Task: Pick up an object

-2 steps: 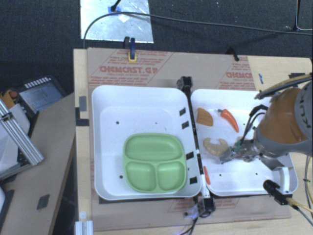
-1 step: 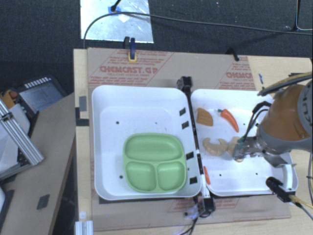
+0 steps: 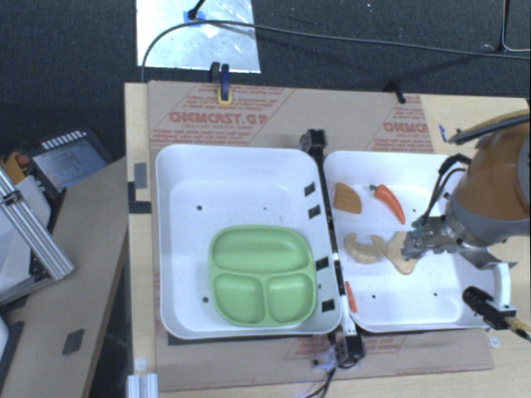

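Observation:
In the right bin [image 3: 415, 309] lie an orange wedge-shaped piece [image 3: 348, 198], a red-orange chili pepper [image 3: 388, 201] and a beige curved piece [image 3: 373, 249] that looks like a toy bone or croissant. My gripper [image 3: 412, 245] is down in this bin at the right end of the beige piece, touching or just over it. The arm's orange band [image 3: 498, 172] rises behind it at the right edge. A small orange sliver [image 3: 351, 295] lies near the bin's left wall.
The left bin [image 3: 182, 181] holds a green three-compartment plate [image 3: 261, 274]. A black divider clamp [image 3: 317, 143] sits between the bins. Cardboard underlies both bins; clutter and a metal rail [image 3: 33, 230] stand off to the left.

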You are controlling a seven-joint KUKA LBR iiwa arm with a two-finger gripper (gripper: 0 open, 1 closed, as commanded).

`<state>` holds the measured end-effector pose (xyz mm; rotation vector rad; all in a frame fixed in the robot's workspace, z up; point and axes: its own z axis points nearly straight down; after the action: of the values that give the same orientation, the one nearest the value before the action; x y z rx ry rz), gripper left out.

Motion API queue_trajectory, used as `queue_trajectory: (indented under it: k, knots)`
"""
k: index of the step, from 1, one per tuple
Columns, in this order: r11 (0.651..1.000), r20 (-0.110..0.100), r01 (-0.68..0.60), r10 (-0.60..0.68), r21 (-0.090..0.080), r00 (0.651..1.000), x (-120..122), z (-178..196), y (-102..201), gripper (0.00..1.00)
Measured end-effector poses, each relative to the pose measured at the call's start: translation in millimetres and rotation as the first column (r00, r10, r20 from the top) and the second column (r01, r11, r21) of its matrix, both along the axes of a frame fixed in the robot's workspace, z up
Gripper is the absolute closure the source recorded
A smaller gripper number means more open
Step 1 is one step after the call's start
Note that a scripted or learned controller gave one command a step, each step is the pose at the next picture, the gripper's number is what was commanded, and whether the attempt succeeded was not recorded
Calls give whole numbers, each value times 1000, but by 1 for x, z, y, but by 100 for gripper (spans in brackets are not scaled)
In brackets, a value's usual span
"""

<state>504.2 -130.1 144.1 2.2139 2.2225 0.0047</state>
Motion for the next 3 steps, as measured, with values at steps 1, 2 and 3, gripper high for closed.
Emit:
queue_trajectory:
  k: [1, 2, 3]
  knots:
    - [1000, 1, -1, 1, 0, 1000, 10, 50, 5, 100]
    - [1000, 2, -1, 1, -1, 1000, 12, 104, 5, 100]
    - [1000, -1, -6, 6, 2, 1000, 33, 104, 63, 100]
